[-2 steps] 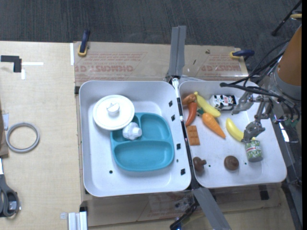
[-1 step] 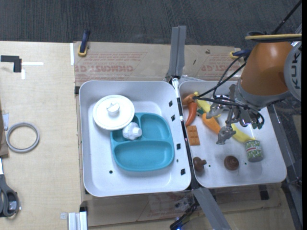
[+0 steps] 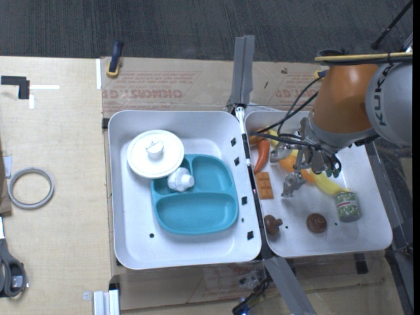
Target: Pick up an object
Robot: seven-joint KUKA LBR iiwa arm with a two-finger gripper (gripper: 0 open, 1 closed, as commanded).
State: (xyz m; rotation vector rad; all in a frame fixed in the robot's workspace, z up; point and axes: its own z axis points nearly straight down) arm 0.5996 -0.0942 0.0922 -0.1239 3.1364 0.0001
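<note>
My gripper [image 3: 312,177] hangs low over the middle of the right bin [image 3: 367,231], under the orange band of the arm. It is open, one finger [image 3: 289,185] to the left and the other to the right. Under the gap lie a small orange piece [image 3: 307,174] and one end of a yellow banana [image 3: 328,184]; neither is gripped. Close by lie a red chili pepper [image 3: 262,153], an orange waffle block [image 3: 264,185], a green can [image 3: 346,206] and two brown pieces [image 3: 317,223] [image 3: 271,224].
The left bin [image 3: 125,241] holds a teal divided tray [image 3: 197,209], a round white lid [image 3: 155,153] and a crumpled white lump [image 3: 180,180]. On the bench to the left lie a grey ring [image 3: 29,188] and scissors [image 3: 10,275]. Cables trail from the wrist.
</note>
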